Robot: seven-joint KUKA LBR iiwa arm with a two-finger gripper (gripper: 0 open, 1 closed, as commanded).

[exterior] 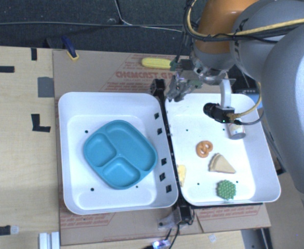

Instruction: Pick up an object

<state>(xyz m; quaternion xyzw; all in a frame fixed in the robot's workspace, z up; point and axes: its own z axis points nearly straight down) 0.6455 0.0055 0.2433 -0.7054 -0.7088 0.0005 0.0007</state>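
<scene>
Gripper [180, 90] poised over the far left corner of the right bin [261, 191], just beside the divider between the two bins; cannot tell its state against the dark clutter of the wrist, and nothing visibly carried. Candidates for picking all in the same bin, toward its near edge: pretzel [204, 149] mid-floor, tan wedge [221, 164] just beyond it toward the near right, green ball [225, 189] close to the near edge, and a yellow piece [181, 174] tucked against the left wall. Pretzel probably the nearest target, lying toward the near edge and slightly right of the gripper, well apart from it; roughly round, so no long axis to match. Left bin [69, 108] bearing a blue tray [120, 153] at its centre. Yellow corn [156, 63] outside, past the bins' far edge.
</scene>
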